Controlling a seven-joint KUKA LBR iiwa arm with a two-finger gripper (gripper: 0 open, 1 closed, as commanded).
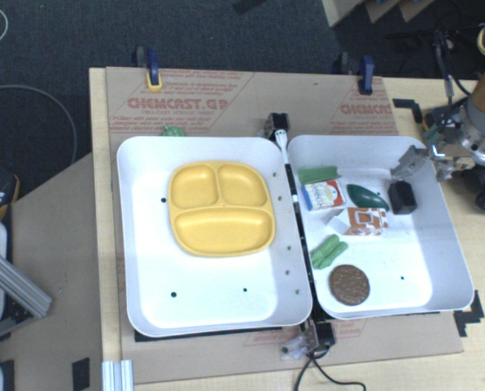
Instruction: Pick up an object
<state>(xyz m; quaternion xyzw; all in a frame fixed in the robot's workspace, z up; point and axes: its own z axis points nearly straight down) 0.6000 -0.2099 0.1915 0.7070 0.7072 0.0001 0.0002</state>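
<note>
My gripper [405, 179] hangs over the upper right part of the right bin [438, 259], open, with bare bin floor between a grey finger [408, 162] and a black finger [402, 196]. Just left of it lies a dark green oval piece [366, 195]. Further left are a blue, white and red packet [322, 195] and a green flat strip [318, 173]. An orange and white packet [366, 221] lies in the middle of the bin. A green pod [328, 251] and a brown round patty [350, 284] sit nearer the front.
The left bin [145, 243] holds a yellow divided plate [221, 208]. A ridge with a black clip [278, 125] separates the bins. The arm's wrist [470, 133] and cables stand beyond the right bin's far right corner. Blue clamps [152, 66] hold the board's back edge.
</note>
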